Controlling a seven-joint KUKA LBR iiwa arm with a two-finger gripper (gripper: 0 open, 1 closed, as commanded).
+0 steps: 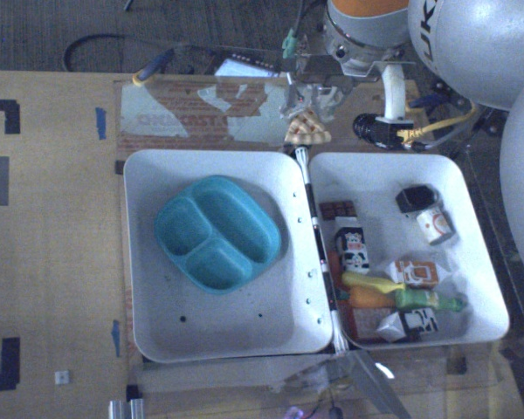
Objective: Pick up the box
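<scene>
You see the gripper (310,103) in the upper middle of the frame, above the far rims of the 2 bins, and between its fingers hangs a small waffle-patterned piece (307,130), so it is closed on that, just beyond the seam where the bins meet. The box (418,273), orange and white, lies in the right bin (480,234), lower right of the frame, touching the yellow banana-shaped toy (367,280) and just above a green toy (424,301). A black-and-white carton (410,323) sits near the front rim below it. Open floor in that bin is at its top centre, between the black block (415,197) and the dividing edge. The left bin (148,321) holds 1 teal divided plate (217,232), with bare white floor along its lower edge.
</scene>
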